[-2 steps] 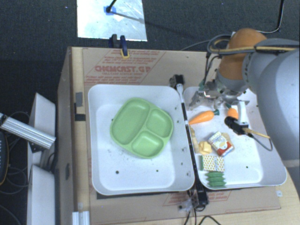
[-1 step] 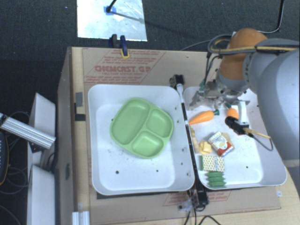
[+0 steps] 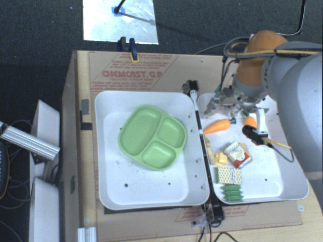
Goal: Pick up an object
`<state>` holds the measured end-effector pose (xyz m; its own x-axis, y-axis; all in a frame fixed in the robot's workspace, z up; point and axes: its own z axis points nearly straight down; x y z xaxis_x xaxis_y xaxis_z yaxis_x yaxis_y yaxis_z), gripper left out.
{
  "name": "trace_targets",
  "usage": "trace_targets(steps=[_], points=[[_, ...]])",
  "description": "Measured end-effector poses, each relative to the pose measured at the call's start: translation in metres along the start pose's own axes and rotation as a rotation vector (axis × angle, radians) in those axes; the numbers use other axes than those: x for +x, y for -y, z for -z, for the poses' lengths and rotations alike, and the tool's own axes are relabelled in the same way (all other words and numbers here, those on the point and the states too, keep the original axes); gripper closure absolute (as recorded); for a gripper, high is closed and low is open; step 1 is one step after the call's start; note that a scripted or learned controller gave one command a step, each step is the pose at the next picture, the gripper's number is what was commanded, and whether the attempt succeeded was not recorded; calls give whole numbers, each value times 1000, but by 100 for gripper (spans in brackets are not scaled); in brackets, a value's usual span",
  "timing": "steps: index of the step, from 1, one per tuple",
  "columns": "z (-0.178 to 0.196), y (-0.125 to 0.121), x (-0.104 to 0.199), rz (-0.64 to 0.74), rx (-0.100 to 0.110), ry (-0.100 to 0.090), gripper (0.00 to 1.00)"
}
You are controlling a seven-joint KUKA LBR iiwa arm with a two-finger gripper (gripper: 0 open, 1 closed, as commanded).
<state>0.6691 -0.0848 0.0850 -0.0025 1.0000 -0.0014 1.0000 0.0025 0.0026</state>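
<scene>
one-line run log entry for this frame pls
arm: over right bin | tool: above carrot, grasp unconfirmed | left bin: green divided plate | right bin: carrot, red packet, green item

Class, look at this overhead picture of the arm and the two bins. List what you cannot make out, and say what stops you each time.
- Gripper, camera view: its fingers blend into wrist hardware; open or shut is unclear.
- Right bin: the arm covers its far right corner.
- Small red packet: print too small to read.
- Orange piece beside the carrot: partly hidden by the wrist, so its shape is unclear.
</scene>
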Motion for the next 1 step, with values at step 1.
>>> trace_targets(steps=[1], points=[[0, 0, -3, -1, 0, 0, 0]])
